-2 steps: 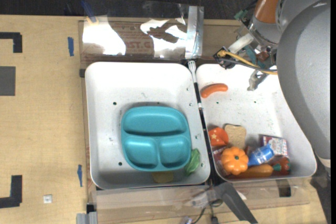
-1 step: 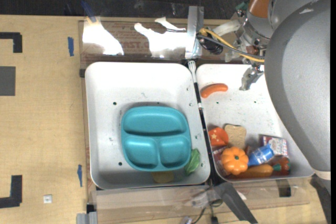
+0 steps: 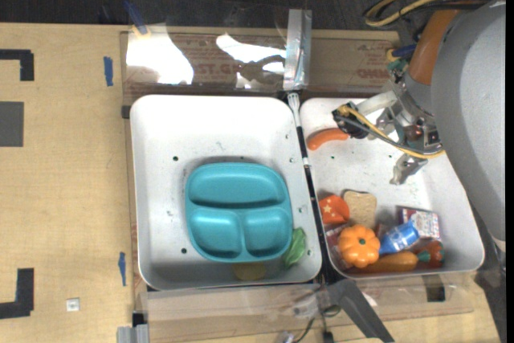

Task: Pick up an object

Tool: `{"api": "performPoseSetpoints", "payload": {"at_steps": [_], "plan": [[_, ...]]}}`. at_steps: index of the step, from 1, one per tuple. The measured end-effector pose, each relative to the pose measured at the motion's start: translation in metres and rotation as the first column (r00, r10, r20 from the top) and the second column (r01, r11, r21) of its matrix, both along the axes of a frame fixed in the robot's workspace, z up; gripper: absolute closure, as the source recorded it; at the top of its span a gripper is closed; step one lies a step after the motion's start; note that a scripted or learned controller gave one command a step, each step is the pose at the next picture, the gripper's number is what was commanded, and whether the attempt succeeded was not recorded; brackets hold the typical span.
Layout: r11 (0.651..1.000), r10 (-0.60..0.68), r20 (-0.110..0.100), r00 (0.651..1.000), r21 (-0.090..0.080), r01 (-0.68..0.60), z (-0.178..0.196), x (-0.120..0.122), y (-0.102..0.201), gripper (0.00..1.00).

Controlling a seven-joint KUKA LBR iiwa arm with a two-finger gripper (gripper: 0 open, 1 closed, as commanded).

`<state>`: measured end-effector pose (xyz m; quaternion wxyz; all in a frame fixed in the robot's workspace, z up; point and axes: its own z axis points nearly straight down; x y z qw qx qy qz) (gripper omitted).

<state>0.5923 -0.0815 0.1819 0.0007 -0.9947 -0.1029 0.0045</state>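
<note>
While the hand hangs over the right bin, its grip impossible to tell, two bins are counted; one orange pumpkin is seen at that bin's near edge

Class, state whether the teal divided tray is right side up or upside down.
Right side up: the teal divided tray shows its three hollow compartments facing upward.

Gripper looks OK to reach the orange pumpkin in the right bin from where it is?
Probably yes. The gripper hangs over the same right bin, and the pumpkin sits on top of the pile with nothing covering it. The bread slice and blue packet crowd its sides, so finger room is tight.
</note>
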Motion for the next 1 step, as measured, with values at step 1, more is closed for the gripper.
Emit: {"api": "performPoseSetpoints", "payload": {"at_steps": [1], "plan": [[1.0, -0.001, 0.012, 1.0, 0.002, 0.001, 0.0645, 0.0, 0.0432, 0.0]]}}
